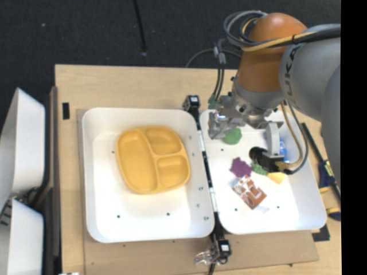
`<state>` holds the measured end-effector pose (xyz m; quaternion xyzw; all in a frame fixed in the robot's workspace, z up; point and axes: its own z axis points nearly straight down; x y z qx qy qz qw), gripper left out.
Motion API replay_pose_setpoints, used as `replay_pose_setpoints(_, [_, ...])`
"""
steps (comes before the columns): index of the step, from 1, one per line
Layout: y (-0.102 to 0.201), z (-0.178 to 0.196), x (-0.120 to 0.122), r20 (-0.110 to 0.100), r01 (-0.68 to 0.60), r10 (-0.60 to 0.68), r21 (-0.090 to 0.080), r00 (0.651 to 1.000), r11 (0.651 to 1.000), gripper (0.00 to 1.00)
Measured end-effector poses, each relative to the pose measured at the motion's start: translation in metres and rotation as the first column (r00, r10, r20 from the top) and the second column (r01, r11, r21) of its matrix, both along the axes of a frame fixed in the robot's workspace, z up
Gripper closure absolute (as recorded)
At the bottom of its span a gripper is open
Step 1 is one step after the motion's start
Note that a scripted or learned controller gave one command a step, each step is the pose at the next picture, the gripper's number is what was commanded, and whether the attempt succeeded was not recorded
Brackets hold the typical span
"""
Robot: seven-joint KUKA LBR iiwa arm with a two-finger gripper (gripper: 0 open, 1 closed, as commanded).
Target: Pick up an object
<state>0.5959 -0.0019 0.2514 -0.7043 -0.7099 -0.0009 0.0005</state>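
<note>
My gripper [221, 126] hangs over the far left part of the right bin [304, 211], under the orange band of the arm. Right beside it lies a green round thing [233, 136], partly covered by the gripper. Toward the bin's middle lie a purple piece [241, 167], a red and white packet [250, 191], a yellow piece [277, 177] and a small green piece [260, 168]. I see nothing between the fingers.
The left bin [100, 211] holds a yellow divided plate [152, 158]. A ridge with clips [204, 153] separates the two bins. A white box [23, 142] stands off the bench at the left. The near part of the right bin is free.
</note>
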Motion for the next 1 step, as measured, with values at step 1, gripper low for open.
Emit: replay_pose_setpoints(1, [0.0506,-0.0137,-0.0102,-0.002,0.001,-0.001,-0.001,1.000,1.000,1.00])
